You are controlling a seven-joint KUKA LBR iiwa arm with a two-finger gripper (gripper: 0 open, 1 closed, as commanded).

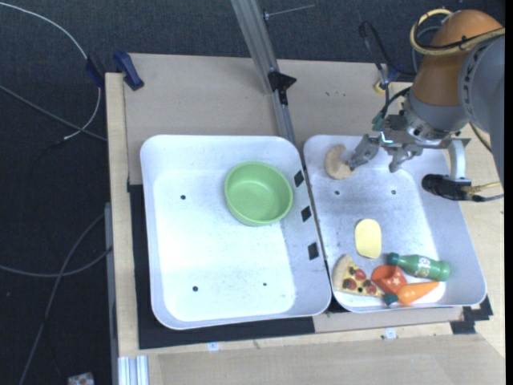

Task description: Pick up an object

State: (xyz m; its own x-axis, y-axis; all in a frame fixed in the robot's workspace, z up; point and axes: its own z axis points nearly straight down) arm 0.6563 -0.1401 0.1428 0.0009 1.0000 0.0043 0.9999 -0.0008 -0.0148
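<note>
the gripper (377,152) has its two fingers (360,154) spread apart, nothing between them, low over the far end of the right bin (449,247). a tan cookie-like piece (336,162) lies just beside the left finger. nearer, a yellow piece (368,238), pizza slice (353,277), green bottle (418,266). a green bowl (257,192) sits in the left bin (172,247).

A robotics lab: a plywood worktop (200,95) on dark carpet (48,175) carries 2 white bins (168,215), loose cables (48,30) trail across the floor, an aluminium camera mast (256,46) rises, and toy foods (393,275) serve as test pieces.
</note>
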